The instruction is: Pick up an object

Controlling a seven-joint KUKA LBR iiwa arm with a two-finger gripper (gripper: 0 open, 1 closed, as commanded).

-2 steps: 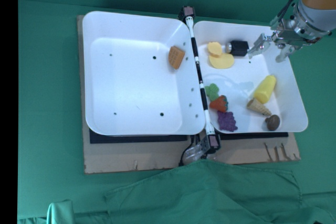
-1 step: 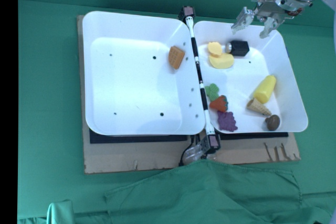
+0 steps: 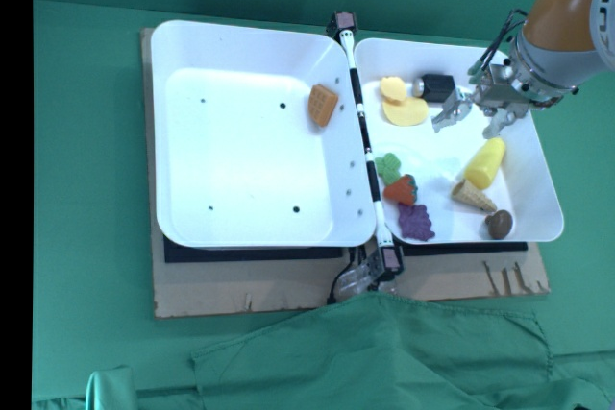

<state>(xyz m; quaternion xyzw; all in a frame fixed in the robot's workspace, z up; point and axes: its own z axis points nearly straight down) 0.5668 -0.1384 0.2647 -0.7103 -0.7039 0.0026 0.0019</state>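
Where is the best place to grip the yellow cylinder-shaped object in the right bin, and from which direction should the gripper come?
Probably across the middle of the yellow cylinder, coming from above. It lies tilted, long and narrow, so the jaws should close across its short width. The ice cream cone sits near its lower end, so the middle leaves more room.

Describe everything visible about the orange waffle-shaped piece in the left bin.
The orange waffle piece is a small toy-like block, roughly square with a grid pattern of recesses on its face, looking like plastic. It sits by itself in the left bin, at that bin's far right side, leaning on or resting against the sloped wall next to the divider between the bins. It is tilted rather than square to the bin edges. The gripper is over the right bin, well apart from it.
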